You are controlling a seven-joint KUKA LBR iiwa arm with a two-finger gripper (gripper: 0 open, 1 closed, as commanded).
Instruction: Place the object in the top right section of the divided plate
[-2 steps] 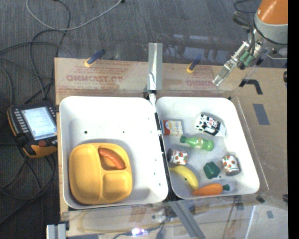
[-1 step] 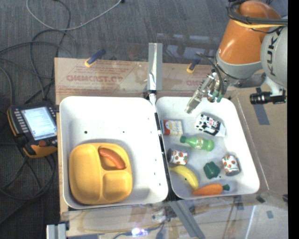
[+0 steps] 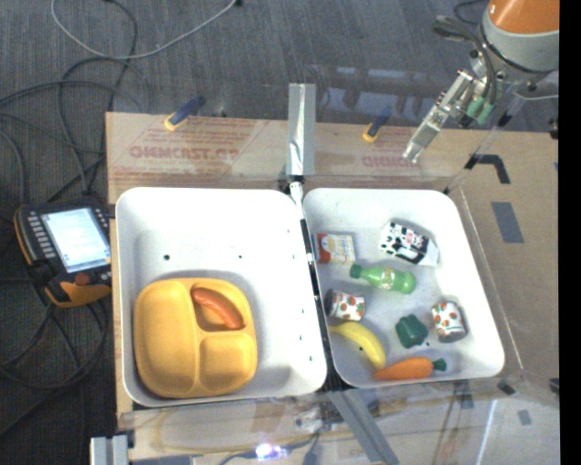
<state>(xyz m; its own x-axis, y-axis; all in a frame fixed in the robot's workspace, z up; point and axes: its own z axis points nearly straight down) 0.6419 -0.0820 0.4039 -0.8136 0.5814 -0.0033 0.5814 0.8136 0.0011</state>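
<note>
- The arm (image 3: 522, 27) stood at the top right corner of the view, above and behind the right bin (image 3: 472, 245), its orange band showing at the frame's edge.
- The hand (image 3: 427, 136) hung out from it down and to the left, over the far cardboard edge of the worktop (image 3: 218, 150), well apart from both bins; whether it was open or closed could not be told, and nothing showed in it.
- The left bin (image 3: 182, 218) held a yellow divided plate (image 3: 168, 345) in its near half.
- A reddish-orange sausage-like object (image 3: 219, 308) lay in the plate's top right section, slanting from upper left to lower right.
- The right bin held the other things, scattered and mostly apart from one another.
- A black-and-white carton (image 3: 406, 242) lay toward the bin's far right, and a small red-and-white box (image 3: 336, 248) lay near the wall between the bins.
- A green bottle (image 3: 385, 278) lay on its side between them, a little nearer the camera.
- A small printed can (image 3: 346, 306) lay below the box, and a second can (image 3: 448, 320) sat near the right wall.
- A dark green object (image 3: 411, 331) sat just beside that second can.
- A banana (image 3: 359, 342) and a carrot (image 3: 406, 368) lay along the near edge, close together.
- A handheld pendant (image 3: 65, 241) with a lit screen lay on the floor to the left of the worktop.
</note>
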